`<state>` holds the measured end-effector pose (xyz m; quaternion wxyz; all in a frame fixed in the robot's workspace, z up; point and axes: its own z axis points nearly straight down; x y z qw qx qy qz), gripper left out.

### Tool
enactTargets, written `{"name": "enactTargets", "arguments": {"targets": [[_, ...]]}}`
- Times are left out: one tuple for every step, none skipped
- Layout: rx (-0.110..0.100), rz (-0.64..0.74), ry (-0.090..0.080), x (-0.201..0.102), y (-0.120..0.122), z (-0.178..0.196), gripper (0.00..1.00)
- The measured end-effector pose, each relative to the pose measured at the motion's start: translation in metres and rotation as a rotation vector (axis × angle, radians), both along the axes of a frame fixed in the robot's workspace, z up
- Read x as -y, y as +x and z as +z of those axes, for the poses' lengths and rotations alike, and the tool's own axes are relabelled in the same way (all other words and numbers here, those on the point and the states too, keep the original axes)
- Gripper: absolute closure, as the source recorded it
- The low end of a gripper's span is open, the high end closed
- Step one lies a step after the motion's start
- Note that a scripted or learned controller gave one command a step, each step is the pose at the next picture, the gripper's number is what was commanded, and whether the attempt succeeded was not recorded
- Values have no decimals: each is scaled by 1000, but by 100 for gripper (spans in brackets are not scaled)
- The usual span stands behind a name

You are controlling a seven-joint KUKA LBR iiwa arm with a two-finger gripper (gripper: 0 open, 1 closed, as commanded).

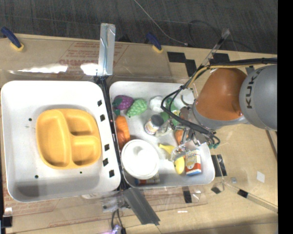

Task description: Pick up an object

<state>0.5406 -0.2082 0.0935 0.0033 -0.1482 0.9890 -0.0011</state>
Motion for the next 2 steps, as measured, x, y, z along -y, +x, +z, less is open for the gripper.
{"name": "enactTargets", "arguments": {"targets": [[-6,-156,3,-12,-50,-1,0],[-3,-148,2,-14,-48,9,100]]}}
